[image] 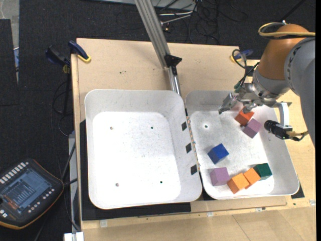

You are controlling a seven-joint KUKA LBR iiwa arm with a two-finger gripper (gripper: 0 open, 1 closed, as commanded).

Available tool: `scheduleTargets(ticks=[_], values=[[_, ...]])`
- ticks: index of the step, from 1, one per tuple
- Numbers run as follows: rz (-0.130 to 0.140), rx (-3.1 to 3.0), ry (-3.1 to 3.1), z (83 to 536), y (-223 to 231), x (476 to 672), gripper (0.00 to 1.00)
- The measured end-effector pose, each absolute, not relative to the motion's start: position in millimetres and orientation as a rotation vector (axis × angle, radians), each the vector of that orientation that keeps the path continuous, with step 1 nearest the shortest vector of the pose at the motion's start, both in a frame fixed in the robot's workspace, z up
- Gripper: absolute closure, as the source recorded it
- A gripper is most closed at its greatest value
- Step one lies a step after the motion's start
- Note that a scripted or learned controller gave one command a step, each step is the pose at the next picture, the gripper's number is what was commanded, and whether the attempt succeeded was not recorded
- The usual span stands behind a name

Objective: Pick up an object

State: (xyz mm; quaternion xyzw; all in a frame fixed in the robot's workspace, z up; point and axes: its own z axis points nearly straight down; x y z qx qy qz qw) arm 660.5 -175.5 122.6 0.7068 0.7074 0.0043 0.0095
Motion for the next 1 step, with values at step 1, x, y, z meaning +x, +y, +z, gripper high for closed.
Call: scheduleTargets(ticks=[1], values=[[0.013,2.203,2.208,131.0,-175.8,660.9,1.00]])
